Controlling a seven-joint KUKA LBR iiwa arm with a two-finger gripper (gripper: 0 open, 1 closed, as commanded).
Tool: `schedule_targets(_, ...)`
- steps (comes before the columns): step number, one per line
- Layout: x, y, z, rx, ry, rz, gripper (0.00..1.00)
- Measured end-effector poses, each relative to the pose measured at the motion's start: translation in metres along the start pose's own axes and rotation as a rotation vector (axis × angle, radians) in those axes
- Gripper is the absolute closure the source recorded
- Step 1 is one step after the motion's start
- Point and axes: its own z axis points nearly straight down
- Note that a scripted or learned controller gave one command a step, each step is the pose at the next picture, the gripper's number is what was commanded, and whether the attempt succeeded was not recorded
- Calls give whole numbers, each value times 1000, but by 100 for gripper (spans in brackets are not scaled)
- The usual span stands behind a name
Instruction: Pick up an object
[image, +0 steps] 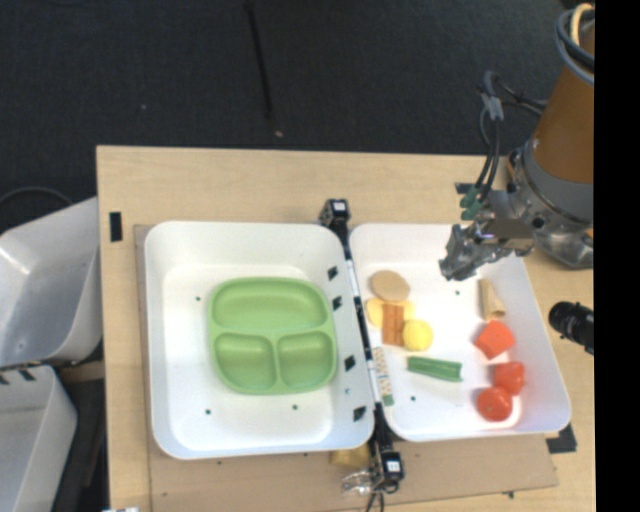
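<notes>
The claw (462, 262), its spread impossible to tell, hovered over the right bin's (455, 425) far side, seemingly mid-approach, needing descent onto the nearby tan block (491, 298).

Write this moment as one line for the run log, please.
gripper: above right bin, holds nothing seen | green tray: left bin | red pieces: untouched

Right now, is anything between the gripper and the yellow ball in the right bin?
Nothing visible. The gripper hovers over bare floor of the right bin; the yellow ball lies open below-left, touching only the orange block.
</notes>
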Motion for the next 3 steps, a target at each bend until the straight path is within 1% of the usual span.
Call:
schedule_targets(1,28,-6,168,31,1,0,100)
schedule_targets(2,14,0,30,-1,1,0,100)
schedule_targets(3,-41,22,101,19,-1,7,100)
